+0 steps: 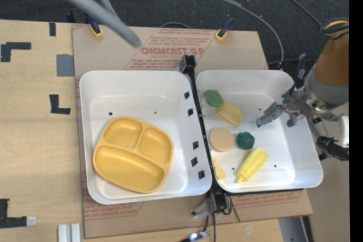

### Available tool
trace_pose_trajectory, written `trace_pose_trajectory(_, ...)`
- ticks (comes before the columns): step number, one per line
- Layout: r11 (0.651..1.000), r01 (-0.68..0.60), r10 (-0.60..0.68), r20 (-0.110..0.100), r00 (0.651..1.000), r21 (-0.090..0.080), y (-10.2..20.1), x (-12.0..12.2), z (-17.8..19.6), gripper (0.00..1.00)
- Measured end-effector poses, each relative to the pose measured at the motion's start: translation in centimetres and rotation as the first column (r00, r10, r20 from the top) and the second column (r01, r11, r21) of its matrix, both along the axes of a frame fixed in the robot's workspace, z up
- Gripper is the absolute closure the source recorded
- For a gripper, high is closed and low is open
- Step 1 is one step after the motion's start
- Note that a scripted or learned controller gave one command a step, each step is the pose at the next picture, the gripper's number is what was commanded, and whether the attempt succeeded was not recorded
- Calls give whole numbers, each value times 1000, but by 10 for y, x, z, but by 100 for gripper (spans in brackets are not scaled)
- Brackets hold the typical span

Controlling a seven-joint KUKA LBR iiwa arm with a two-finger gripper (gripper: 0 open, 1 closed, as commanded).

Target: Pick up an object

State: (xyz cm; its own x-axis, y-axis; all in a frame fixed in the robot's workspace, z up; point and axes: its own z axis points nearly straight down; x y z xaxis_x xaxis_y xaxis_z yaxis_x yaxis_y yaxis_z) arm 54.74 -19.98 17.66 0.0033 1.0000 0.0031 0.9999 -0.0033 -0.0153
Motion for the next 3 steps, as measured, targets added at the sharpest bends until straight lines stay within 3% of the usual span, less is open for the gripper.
trace_pose_trajectory(1,1000,-4,4,14,1000,-3,0,4,8,0)
trace_pose_trajectory(2,1000,-3,3,8,1000,-2,0,-2,-56,0)
trace_pose_trajectory(3,1000,-5,5,16,1000,-5,0,-1,-93,0)
